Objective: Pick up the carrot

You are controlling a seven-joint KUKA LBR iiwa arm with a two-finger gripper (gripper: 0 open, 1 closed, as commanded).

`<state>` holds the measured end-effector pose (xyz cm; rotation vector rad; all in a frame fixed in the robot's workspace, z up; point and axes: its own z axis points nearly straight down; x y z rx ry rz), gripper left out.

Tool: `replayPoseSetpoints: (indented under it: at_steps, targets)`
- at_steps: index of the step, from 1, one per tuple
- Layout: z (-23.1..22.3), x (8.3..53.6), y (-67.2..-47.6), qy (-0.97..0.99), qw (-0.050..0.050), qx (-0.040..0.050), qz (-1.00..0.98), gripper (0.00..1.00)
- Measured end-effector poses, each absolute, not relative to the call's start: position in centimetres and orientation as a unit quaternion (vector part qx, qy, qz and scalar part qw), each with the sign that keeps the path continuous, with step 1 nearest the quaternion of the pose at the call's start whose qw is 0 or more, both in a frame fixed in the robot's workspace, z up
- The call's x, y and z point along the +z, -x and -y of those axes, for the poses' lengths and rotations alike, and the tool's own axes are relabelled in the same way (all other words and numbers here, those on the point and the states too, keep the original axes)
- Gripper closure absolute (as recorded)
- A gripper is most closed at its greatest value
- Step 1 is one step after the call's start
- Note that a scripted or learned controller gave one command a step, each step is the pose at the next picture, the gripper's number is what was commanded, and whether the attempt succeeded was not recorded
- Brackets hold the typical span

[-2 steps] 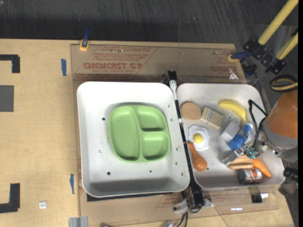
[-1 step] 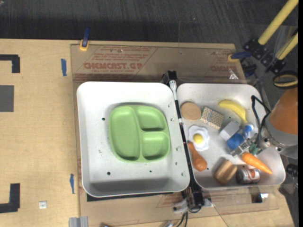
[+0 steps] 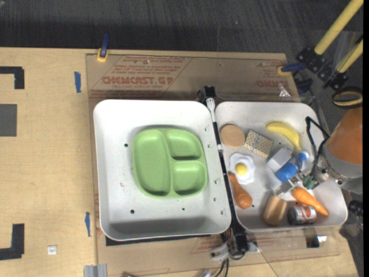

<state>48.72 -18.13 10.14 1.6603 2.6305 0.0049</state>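
The carrot [image 3: 310,199] is lying at the lower right of the frame, crowded against a can [image 3: 301,214]. The end effector [image 3: 300,176] is hovering beside it; its state cannot be told. The can risks being nudged or grabbed instead.

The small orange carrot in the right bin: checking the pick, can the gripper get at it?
Probably yes: the small orange carrot lies uncovered beside the gripper, though a red can crowds it.
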Motion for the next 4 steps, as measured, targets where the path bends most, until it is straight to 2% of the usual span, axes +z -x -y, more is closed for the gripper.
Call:
replayPoseSetpoints:
  at_steps: [1, 2, 3, 4]
  targets:
    - [11.6, 9.0, -48.4, -0.441, 0.009, 0.0003, -0.897, 0.0]
    - [22.8, 17.2, -48.1, -0.419, 0.007, -0.0017, -0.908, 0.0]
    - [22.3, 29.4, -52.3, -0.459, 0.007, 0.0003, -0.888, 0.0]
    - [22.4, 35.6, -57.5, -0.368, 0.008, -0.0001, -0.93, 0.0]
